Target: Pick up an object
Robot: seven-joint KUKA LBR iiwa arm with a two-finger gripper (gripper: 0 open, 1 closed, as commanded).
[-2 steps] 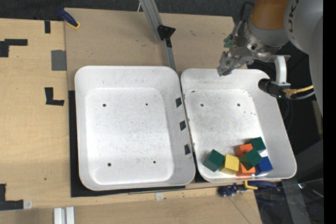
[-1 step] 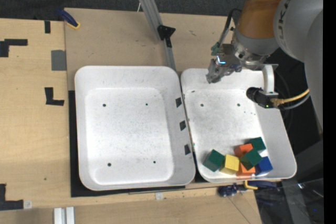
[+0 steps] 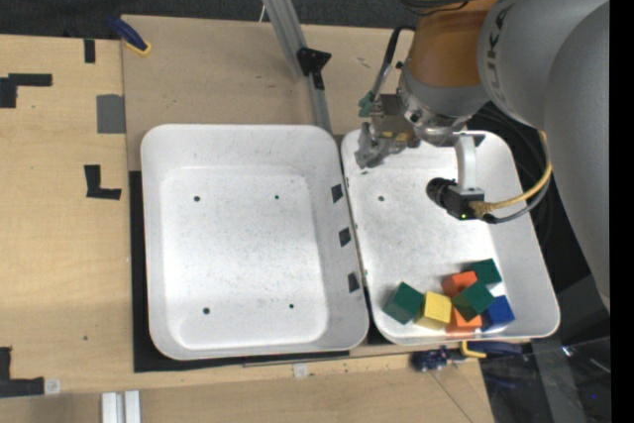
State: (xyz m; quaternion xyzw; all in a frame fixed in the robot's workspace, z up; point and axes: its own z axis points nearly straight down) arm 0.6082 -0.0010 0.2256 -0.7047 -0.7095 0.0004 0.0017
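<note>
Even, fairly bright overhead light, soft shadows, slightly grainy, dim toward the top edge.

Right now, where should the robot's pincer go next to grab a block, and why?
Probably toward the near end of the right bin, and then down. The pincer hangs at that bin's far left corner, away from the blocks. The blocks are bunched at the near end: a green block and a yellow block sit on the open left side of the pile, easiest to reach.
</note>
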